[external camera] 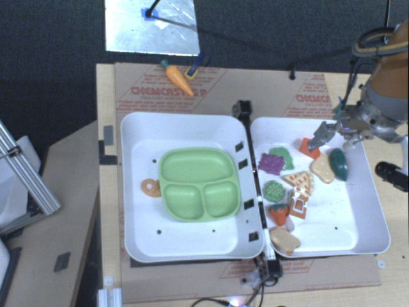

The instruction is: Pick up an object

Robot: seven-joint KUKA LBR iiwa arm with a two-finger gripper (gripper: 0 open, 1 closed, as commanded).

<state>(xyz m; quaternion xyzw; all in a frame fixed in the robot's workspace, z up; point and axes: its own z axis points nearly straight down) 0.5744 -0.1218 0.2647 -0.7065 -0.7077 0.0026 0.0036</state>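
My claw (332, 133) hangs over the right bin's (367, 190) far edge, fingers spread, orange block (309, 147) just below-left.

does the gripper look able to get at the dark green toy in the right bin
Probably yes. The gripper hangs just above the dark green toy, which lies beside a tan piece, with nothing over it.

A: What does the arm (386, 85) look like?
B: Grey metal wrist, with an orange band above it and dark cables looping at the top.
A: And the gripper (335, 130)?
B: Small, grey.
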